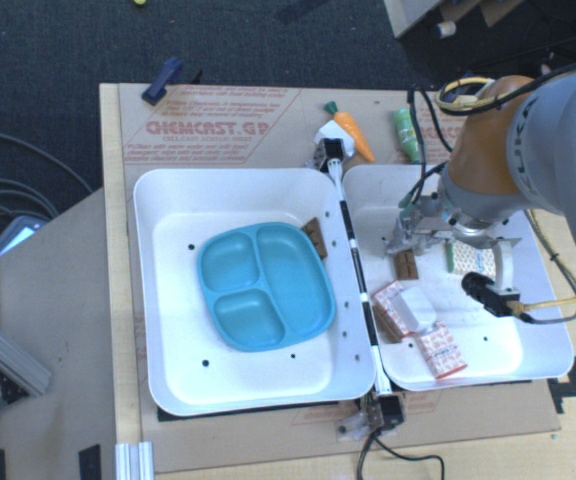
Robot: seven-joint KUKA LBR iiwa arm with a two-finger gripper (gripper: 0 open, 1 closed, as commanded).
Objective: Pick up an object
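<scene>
tool [405, 251] low in right bin [538, 353], arm [528, 148] bent over

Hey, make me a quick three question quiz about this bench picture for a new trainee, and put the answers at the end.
1. True or false: the blue divided plate lies in the left bin.
2. Which bin is the arm's tool over? A) left bin B) right bin C) neither
3. Fill in: the orange carrot toy lies on the bench ______ both bins.

Key:
1. True.
2. B. The tool hangs over the right bin, near a small brown block; the pink packets lie apart from it, nearer the camera.
3. Outside, beyond their far edge.
</scene>
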